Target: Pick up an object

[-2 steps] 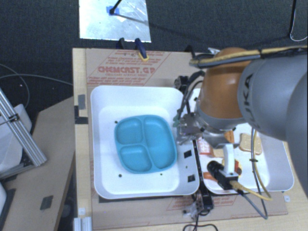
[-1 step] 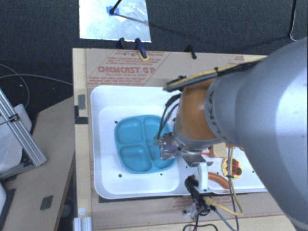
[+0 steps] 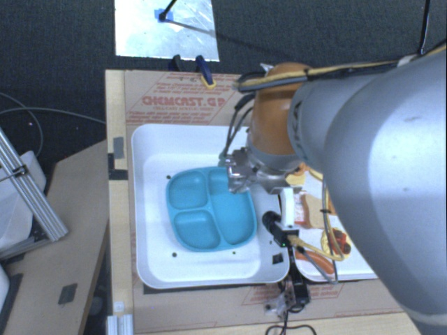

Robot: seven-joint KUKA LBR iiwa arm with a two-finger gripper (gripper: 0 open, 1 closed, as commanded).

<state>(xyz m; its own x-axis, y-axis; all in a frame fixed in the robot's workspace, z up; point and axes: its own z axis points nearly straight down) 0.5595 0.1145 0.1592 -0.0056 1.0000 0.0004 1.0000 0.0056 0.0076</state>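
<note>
A: Where does the tray (image 3: 209, 211) sit?

B: In the left bin (image 3: 150, 187), flat on its floor, roughly in the middle. It is a blue divided tray with three compartments, open side up.

A: And the claw (image 3: 236, 176)?

B: Over the tray's far right corner, just where the rim meets the bin's right side. The wrist hardware covers the tips, so I cannot tell whether the claw is released or clenched, nor whether it touches the rim.

A: So which way does the tray lie from it?

B: Nearly all of it spreads left and toward the near side of the claw. The claw is at the edge, not over the centre.

A: Long axis?

B: It runs from far left to near right, skewed against the bin's walls. The two smaller compartments lie along the left side, the big one along the right, under the claw.

A: What does that mean for the grasp?

B: My guess is a rim pinch at that far right corner is the only option; the tray looks too broad to span.

A: Anything close by?

B: The right bin (image 3: 349, 267) holds a few things, mostly hidden by the arm (image 3: 377, 159). The worktop (image 3: 174, 93) beyond is brown board.
</note>
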